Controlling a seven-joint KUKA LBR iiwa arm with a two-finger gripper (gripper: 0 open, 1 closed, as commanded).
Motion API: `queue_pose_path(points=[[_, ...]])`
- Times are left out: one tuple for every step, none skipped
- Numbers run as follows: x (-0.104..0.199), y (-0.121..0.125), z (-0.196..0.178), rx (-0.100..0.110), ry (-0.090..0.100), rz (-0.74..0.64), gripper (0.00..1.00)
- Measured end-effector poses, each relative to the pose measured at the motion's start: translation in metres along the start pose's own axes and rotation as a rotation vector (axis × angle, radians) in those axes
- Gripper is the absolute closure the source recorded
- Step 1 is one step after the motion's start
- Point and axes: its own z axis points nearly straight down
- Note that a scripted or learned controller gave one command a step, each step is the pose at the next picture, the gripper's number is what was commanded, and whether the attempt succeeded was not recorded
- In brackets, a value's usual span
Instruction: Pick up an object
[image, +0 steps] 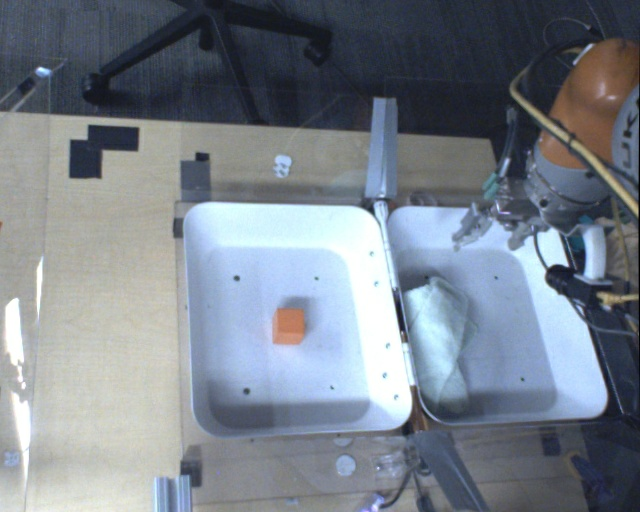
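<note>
A small orange cube (289, 326) lies near the middle of the left bin (215, 240). In the right bin (560, 400) a crumpled pale green cloth (438, 332) rests against the left wall. My gripper (493, 231) hangs over the far edge of the right bin, above and to the right of the cloth. Its two fingers are spread apart with nothing between them. The grey arm with its orange band comes in from the upper right.
A grey metal divider post (381, 150) stands at the far side between the bins. Black cables (590, 290) hang along the right bin's right rim. The wooden bench (90, 330) stretches to the left, and an office chair base (210, 45) stands on the floor beyond.
</note>
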Motion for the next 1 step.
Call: queue_pose_path(points=[[0.0052, 0.0618, 0.1026, 0.0, -0.001, -0.04, 0.0]])
